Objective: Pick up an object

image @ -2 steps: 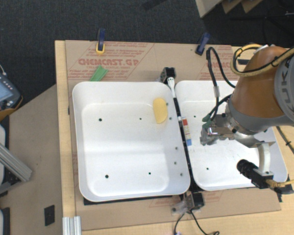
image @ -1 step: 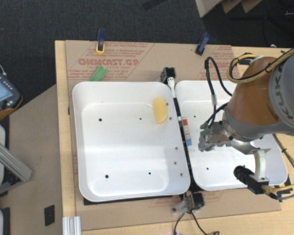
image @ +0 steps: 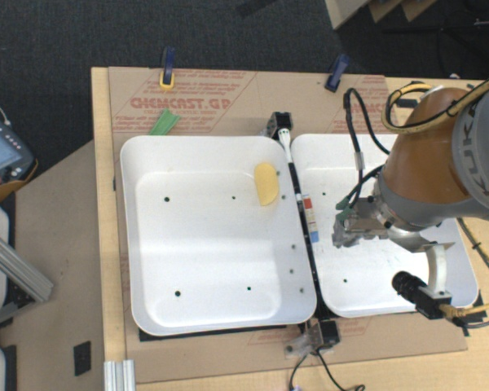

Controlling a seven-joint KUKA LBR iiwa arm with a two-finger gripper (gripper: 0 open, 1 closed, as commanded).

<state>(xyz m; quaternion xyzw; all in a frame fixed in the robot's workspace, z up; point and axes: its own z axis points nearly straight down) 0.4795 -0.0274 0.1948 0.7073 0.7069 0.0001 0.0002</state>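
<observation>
The bench (image: 228, 96), topped with printed cardboard, carries two shallow white bins side by side, and the divider (image: 301, 218) where their rims meet serves as the landmark here. The left bin (image: 147, 243) lies on the far side of that divider from the arm; the right bin (image: 350, 292) lies on the arm's side. The KUKA arm (image: 440, 169), with its orange band, hangs over the right bin, and its end effector (image: 350, 226) sits just beside the divider, low over the right bin's floor; whether it is open or closed cannot be told from this angle, and nothing can be seen held in it. The one pickable thing, a small yellow object (image: 266, 184), rests in the left bin, near the divider toward its upper end. From the end effector it therefore lies across the divider, to the view's left and a little upward. Its long axis runs roughly parallel to the divider. Any grasp would likely call for crossing the rims first.
</observation>
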